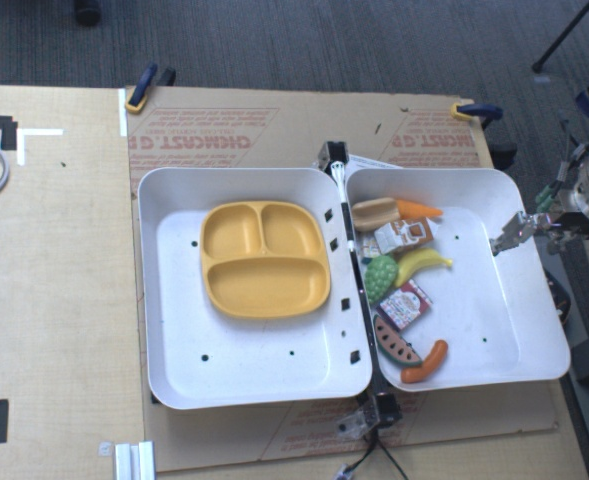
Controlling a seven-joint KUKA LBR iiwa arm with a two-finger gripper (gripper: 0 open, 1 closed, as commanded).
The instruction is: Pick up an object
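Note:
Several toy foods lie along the left side of the right bin (494, 313): a hot dog bun (376, 211), a carrot (420, 209), a brown carton (406, 235), a yellow banana (426, 262), a green broccoli (380, 276), a red packet (405, 306), a watermelon slice (392, 340) and an orange-red sausage (425, 361). My gripper (511, 234) hangs over the right bin's right rim, well to the right of the toys and touching none of them. The rest of the arm is cut off at the view's right edge.
The left bin (169, 298) holds a yellow divided plate (266, 259). Both bins rest on a cardboard sheet (234, 133) held by clamps (142, 86). A central divider with clips (345, 238) separates the bins. Bare white floor lies between the toys and the gripper.

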